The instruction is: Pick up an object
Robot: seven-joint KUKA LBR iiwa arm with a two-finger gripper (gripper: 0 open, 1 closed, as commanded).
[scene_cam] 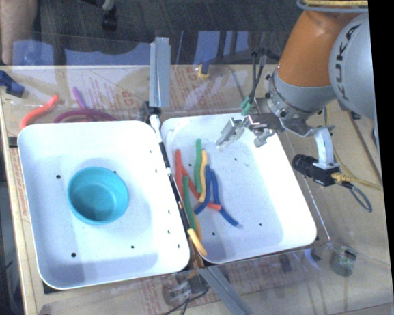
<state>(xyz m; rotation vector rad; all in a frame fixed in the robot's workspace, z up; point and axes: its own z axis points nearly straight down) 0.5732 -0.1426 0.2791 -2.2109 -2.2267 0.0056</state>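
arm: grey, orange band above wrist, reaches in from right | pincer [244, 131]: fingers spread apart, nothing between them, pointing left

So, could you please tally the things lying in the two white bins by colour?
Teal round plastic bowl, left white bin: 1
Red bendy sticks, right white bin: 2
Green bendy sticks: 2
Yellow bendy sticks: 2
Blue bendy sticks: 2
Total: 9. The sticks overlap, so their counts are approximate.
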